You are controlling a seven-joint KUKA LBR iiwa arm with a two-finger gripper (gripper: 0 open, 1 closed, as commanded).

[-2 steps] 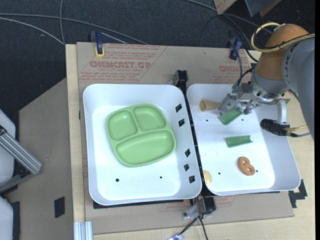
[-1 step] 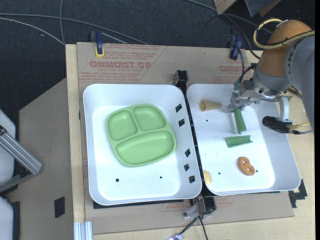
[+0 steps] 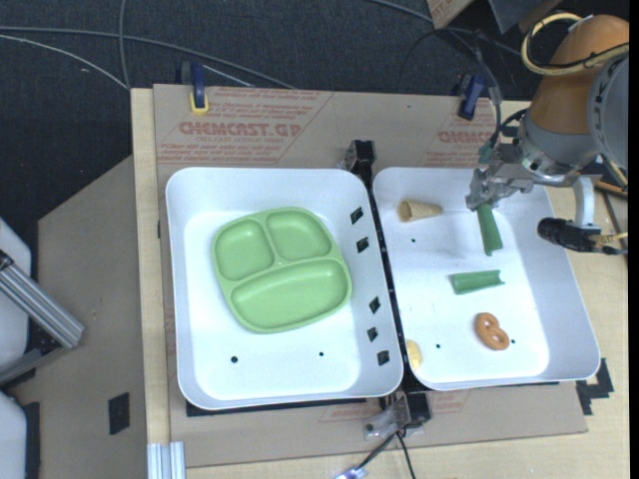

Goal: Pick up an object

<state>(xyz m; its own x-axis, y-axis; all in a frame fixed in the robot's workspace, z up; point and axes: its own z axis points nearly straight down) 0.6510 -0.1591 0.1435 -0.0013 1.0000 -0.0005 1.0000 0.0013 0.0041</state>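
Observation:
My gripper (image 3: 486, 200) is over the back of the right bin (image 3: 559, 297). It is shut on the upper end of a green stick (image 3: 490, 233), which hangs down from the fingers at a slight slant. Another green piece (image 3: 476, 281) lies flat in the middle of the same bin. Nearer the front there is an orange pretzel (image 3: 490, 331). A tan cone-shaped piece (image 3: 419, 210) rests at the bin's back left, and a small yellow piece (image 3: 411, 350) sits at its front left edge.
The left bin (image 3: 200, 347) holds a green divided plate (image 3: 282, 267). A black divider with clips (image 3: 371, 267) runs between the bins. Clamps (image 3: 200, 88) sit at the bench's back edge, and cables lie on the dark floor beyond.

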